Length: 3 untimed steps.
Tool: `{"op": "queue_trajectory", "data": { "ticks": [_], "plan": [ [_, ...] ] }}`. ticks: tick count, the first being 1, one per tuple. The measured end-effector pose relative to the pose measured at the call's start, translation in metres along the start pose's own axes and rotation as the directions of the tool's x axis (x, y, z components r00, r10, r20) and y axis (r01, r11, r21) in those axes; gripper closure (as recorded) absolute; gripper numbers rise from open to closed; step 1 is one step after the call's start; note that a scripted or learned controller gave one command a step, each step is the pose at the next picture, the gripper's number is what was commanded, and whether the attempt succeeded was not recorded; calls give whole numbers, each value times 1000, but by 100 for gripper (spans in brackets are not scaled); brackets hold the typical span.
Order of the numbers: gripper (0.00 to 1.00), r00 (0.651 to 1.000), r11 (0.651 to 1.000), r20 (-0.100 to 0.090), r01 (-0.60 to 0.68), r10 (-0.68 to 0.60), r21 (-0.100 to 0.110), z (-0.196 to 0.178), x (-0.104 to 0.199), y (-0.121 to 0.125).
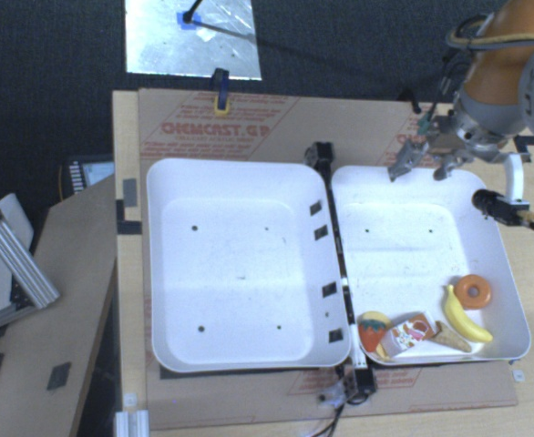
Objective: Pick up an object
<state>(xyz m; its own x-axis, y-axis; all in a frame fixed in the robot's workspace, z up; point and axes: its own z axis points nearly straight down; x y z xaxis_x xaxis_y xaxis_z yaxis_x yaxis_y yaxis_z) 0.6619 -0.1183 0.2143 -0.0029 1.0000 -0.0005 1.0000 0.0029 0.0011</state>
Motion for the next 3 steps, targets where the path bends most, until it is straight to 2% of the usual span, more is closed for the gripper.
{"op": "queue_trajectory", "data": {
  "ticks": [1,2,3],
  "plan": [
    [0,1000,1000,-1,8,-8,-20,-192,66,-36],
    [0,1000,1000,-1,5,-5,-17,-310,82,-101],
    [0,1000,1000,-1,4,-4,-5,-323,90,-159]
  ]
}}
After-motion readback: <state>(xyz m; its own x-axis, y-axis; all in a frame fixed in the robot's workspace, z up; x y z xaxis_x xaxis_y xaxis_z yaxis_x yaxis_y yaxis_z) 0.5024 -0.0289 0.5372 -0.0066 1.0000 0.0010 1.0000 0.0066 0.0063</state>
